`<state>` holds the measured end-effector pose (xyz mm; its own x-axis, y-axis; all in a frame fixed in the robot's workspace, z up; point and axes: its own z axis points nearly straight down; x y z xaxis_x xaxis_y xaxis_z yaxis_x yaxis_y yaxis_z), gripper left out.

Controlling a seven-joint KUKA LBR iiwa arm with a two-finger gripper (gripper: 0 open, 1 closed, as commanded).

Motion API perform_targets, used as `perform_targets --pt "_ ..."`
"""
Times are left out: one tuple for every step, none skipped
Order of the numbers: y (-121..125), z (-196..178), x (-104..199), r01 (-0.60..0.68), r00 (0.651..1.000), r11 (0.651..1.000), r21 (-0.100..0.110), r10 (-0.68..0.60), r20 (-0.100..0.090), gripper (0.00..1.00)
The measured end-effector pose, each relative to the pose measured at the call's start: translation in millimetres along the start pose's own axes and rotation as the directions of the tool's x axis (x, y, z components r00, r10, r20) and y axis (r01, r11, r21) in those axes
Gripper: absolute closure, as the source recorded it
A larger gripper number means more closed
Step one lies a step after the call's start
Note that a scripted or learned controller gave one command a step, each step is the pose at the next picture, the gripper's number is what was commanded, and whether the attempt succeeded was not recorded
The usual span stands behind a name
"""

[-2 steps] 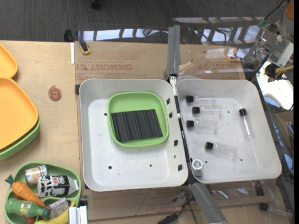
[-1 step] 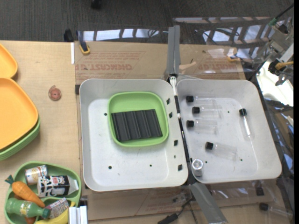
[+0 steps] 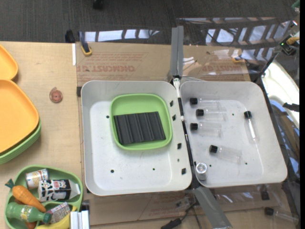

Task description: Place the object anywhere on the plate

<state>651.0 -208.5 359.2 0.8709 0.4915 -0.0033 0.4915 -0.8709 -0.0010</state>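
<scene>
The left white bin (image 3: 95, 171) holds a square green plate (image 3: 140, 99) in its upper middle part, with a dark ribbed mat (image 3: 141, 128) lying flat on it.

The right white bin (image 3: 267, 171) holds 6 clear vials, all apart from the plate and separated from it by the walls where the 2 bins meet.
- 3 black-capped vials lie in a column near the bin's left wall: the top vial (image 3: 205, 102), the middle vial (image 3: 212, 112) and the lower vial (image 3: 206, 127). Each has its long axis roughly across the view, with the cap pointing left toward the plate and the glass body running right.
- A 4th vial (image 3: 226, 152) lies lower down on the same heading, cap to the left and body tilted slightly downward to the right.
- A 5th vial (image 3: 251, 127) lies well to the right with its long axis running up and down the view. Its black cap is at the far end and its body points toward the near edge.
- A 6th vial (image 3: 201, 169), with a pale cap, sits in the near left corner and seems to stand on end.

Whether the end effector is released or clenched cannot be told.

On the wooden worktop (image 3: 52, 66), left of the bins, are stacked orange plates (image 3: 14, 113) and a green bowl (image 3: 76, 187) of toy food.
</scene>
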Motion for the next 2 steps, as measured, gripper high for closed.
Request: perform_targets --pt "-14 64 4 -0.119 0.993 0.993 0.002 0.119 0.002 0.00" --pt "3 85 -6 -0.203 0.979 0.979 0.002 0.203 0.002 0.00"
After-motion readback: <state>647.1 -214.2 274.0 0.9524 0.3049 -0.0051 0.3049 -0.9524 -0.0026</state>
